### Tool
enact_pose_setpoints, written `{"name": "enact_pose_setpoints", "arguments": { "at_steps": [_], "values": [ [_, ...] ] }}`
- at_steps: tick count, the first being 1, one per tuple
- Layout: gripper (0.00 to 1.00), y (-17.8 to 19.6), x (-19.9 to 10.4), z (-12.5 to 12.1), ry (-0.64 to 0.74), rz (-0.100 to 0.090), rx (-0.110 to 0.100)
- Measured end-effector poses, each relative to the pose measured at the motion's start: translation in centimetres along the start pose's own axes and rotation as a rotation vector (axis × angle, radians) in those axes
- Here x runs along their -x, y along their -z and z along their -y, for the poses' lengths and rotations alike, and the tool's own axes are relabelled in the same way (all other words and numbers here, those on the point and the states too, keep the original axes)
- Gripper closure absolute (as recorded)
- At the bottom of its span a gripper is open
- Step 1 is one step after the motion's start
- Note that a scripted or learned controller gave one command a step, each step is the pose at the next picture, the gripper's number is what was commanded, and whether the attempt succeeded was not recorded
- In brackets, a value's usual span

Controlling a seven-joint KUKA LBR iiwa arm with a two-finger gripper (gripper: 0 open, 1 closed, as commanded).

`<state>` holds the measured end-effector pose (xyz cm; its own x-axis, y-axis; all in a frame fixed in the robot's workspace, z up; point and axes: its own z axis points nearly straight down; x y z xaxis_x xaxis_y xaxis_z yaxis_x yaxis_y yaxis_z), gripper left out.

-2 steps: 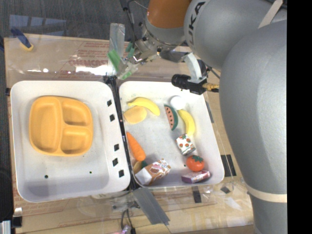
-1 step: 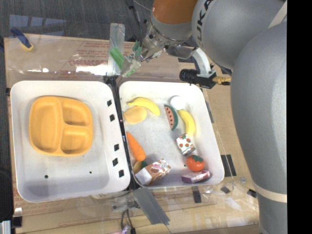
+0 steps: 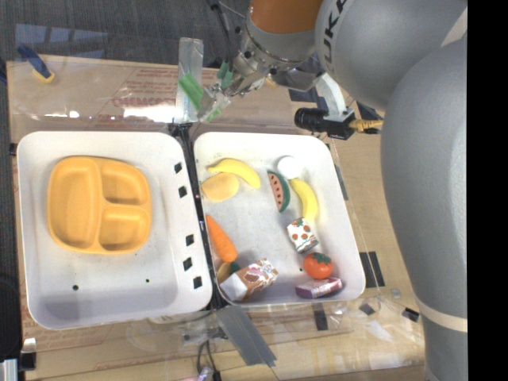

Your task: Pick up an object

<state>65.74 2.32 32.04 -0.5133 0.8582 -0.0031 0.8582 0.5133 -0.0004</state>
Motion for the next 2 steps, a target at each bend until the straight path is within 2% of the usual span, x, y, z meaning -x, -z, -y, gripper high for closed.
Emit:
{"name": "enact_pose_setpoints", "arguments": {
  "at_steps": [1,2],
  "values": [
    [1.0,-10.5,-6.7,2.2,0.116,-0.006,-0.007],
    [1.0,-4.3,-2.5,1.7,0.019,0.0,0.002]
  ]
}}
